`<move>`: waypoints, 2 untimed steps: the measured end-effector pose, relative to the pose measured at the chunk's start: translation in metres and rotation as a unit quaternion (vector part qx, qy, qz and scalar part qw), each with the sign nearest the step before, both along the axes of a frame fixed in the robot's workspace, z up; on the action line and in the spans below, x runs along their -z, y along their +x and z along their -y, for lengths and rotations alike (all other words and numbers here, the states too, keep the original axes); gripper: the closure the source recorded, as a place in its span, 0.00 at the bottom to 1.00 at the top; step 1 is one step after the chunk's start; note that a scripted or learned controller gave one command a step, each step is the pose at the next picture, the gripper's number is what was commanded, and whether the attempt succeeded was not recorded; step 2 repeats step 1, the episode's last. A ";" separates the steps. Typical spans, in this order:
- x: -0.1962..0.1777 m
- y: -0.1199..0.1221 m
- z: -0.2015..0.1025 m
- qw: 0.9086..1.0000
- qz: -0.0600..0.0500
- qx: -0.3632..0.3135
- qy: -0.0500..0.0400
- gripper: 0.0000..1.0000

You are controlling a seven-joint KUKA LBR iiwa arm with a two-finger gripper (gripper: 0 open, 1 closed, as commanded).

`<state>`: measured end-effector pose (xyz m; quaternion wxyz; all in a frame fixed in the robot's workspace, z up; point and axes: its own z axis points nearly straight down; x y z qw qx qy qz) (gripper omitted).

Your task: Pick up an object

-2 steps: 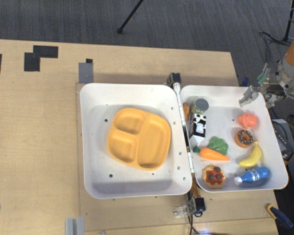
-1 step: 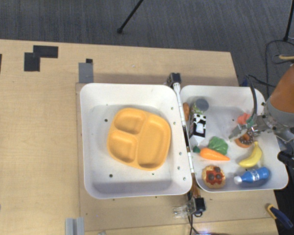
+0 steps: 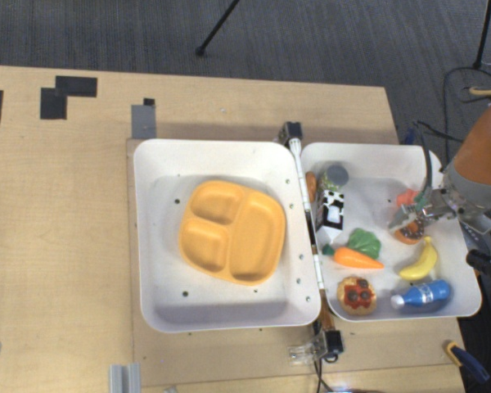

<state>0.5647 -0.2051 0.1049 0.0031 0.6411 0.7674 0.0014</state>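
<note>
While the left bin [image 3: 147, 244] just holds that big orange divided plate [image 3: 231, 230], the right bin [image 3: 368, 158] is where all the small stuff sits, so this looks like the reach-in step. The gripper [image 3: 415, 217] is down near the right wall, right over an orange-brown toy [image 3: 409, 232], with a banana [image 3: 420, 263] just beside it; can't tell how it's set. Next I'd guess it needs a clean close on that toy, then lift.

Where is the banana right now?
The banana lies in the right bin, near its right side, just above the blue bottle and right of the carrot.
</note>
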 end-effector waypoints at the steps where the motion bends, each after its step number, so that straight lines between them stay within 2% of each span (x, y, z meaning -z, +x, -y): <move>1: -0.096 0.026 -0.053 0.998 0.000 -0.060 0.000 1.00; 2: -0.096 0.026 -0.053 0.998 0.000 -0.060 0.000 1.00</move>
